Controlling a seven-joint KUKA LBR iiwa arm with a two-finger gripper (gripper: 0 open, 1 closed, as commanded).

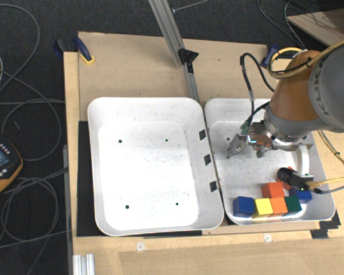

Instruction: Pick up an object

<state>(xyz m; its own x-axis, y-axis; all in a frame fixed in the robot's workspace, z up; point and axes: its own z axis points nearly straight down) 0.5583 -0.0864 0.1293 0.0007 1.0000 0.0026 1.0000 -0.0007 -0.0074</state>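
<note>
Blocks in blue, yellow, orange and green sit bunched together in the near corner of the right bin, pressed up against its front wall. A blue block marks the end of the cluster nearest the middle of the surface, with a yellow block touching it. The grey and orange arm reaches in from the right, and its gripper hangs low over the bare middle of the same bin, apart from the blocks and further back than they are. From this slanted overhead angle it cannot be told whether the gripper is open or closed, and nothing can be seen held in it. The left bin lies beside it, a white tray with a few dark dots on its floor. Judging by this layout, the pick has not yet happened: no block is lifted, and the gripper would have to travel toward the near corner, settle over one block and close on it.
</note>
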